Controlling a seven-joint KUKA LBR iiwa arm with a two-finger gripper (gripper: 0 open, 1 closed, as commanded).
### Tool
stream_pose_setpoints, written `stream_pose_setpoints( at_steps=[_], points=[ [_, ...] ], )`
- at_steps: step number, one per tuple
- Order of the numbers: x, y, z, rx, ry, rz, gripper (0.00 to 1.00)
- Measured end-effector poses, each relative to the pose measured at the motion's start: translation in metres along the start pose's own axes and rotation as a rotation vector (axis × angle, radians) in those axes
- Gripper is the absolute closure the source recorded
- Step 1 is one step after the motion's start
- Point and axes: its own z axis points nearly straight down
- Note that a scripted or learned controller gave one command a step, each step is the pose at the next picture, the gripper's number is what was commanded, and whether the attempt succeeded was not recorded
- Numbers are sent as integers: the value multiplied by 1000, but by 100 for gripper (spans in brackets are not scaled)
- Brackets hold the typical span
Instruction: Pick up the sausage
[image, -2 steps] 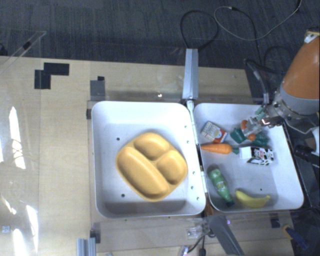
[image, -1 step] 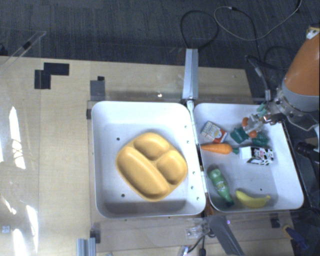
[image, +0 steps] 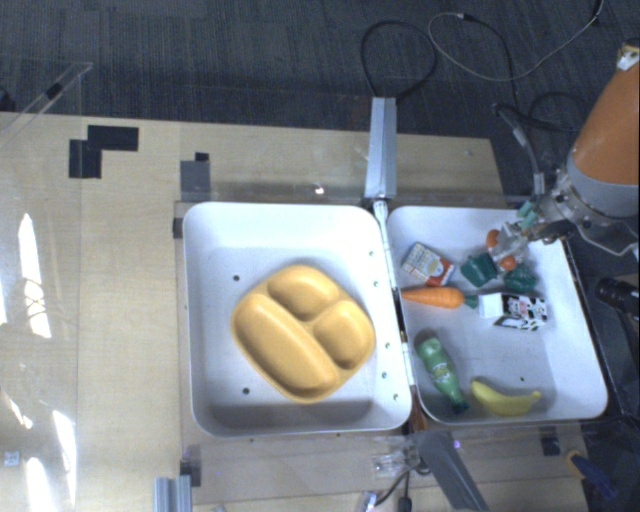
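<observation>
Approach seems to be the step in hand. The gripper (image: 519, 228) hangs low over the back of the right bin (image: 590, 395). A small reddish piece, which I take for the sausage (image: 493, 239), lies just beside it, near a teal toy (image: 480, 268). If the jaws are wide or narrow, I cannot tell. The next move calls for centring over the sausage before closing.

A pale wooden tabletop (image: 110, 330) lay under bright glare at left; beyond its far edge, dark grey carpet (image: 200, 50) carried looping black cables (image: 400, 60).
</observation>
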Motion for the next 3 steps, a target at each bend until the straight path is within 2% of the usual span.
stream_pose_setpoints(
  at_steps=[1, 2, 3],
  points=[
    [53, -11, 41, 20, 14, -204, 100],
    [53, -8, 30, 14, 12, -207, 100],
    [92, 23, 82, 22, 15, -170, 100]
  ],
)
